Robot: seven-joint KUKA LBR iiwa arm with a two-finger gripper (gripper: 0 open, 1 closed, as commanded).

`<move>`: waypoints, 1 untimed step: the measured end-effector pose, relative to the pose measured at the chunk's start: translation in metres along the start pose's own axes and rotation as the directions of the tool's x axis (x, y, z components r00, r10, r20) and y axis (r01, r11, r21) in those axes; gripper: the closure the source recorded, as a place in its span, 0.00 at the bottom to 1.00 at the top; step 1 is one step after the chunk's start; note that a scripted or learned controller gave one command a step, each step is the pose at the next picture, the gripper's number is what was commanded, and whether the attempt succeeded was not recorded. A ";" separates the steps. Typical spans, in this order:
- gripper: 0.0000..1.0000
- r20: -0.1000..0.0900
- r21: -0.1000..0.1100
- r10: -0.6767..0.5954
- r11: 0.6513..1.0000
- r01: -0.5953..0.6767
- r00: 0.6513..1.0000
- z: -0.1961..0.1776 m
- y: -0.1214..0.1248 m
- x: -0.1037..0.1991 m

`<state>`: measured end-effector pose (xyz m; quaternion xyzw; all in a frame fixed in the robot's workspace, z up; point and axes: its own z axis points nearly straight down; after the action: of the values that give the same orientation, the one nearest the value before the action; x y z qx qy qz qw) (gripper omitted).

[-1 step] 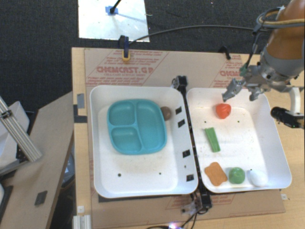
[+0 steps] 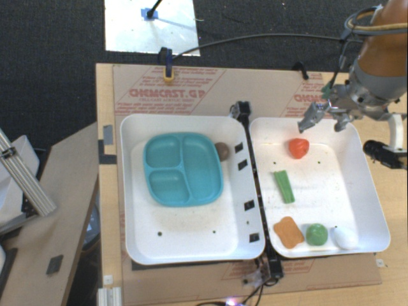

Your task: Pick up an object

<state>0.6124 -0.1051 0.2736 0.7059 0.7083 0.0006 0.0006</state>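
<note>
My gripper (image 2: 326, 120) hangs open over the back edge of the right bin (image 2: 370, 190), its two fingers spread apart with nothing between them. A red round object (image 2: 298, 148) lies just below and left of the fingers. Further forward in the same bin lie a green stick (image 2: 284, 187), an orange piece (image 2: 289, 233), a green ball (image 2: 316, 234) and a white object (image 2: 346, 238).
The left bin (image 2: 137, 234) holds a teal divided plate (image 2: 183, 169) and a small brown object (image 2: 222, 150) near the divider. A black cable runs behind the bins. A white sheet (image 2: 150, 18) lies on the dark floor at the back.
</note>
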 end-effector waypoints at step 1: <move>0.00 -0.001 0.004 -0.002 1.000 0.002 1.000 0.052 0.000 0.011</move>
<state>0.6128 -0.0945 0.2212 0.7052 0.7091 -0.0007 -0.0012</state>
